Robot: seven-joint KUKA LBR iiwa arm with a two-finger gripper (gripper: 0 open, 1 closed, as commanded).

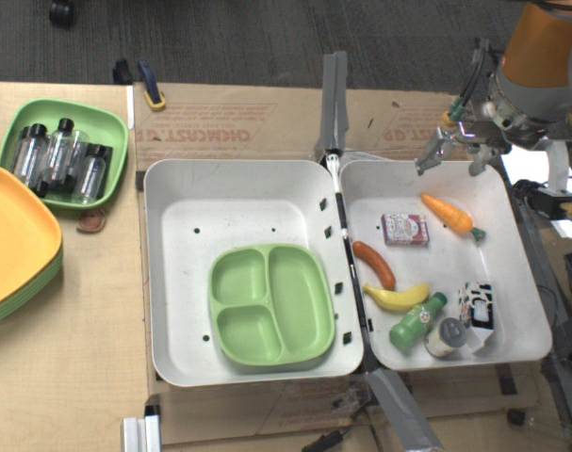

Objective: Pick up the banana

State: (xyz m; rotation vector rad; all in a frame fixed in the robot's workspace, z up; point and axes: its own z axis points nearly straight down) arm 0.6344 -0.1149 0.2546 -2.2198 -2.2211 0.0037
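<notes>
Our hand (457,153) hangs open and empty at the far rim; we should drop squarely over the banana (397,296), clear of the sausage (375,264).

Two white bins (172,196), one green divided plate (271,304), one banana (396,296), one carrot (448,213), one sausage (375,264), one green bottle (416,320), four vials (61,158).

banana (397,296): yellow
carrot (448,213): orange, green tip
sausage (375,264): reddish orange
bottle (416,321): green, lighter cap
small box (404,229): pink and white
carton (476,307): white with black patches
divided tray (269,302): light green
bins (168,281): white
far-left dish (22,121): green, holding dark-capped vials
plates (17,243): orange-yellow stack
counter (78,347): pale wood
arm (540,40): orange band, grey below
gripper (458,156): silvery grey
</notes>
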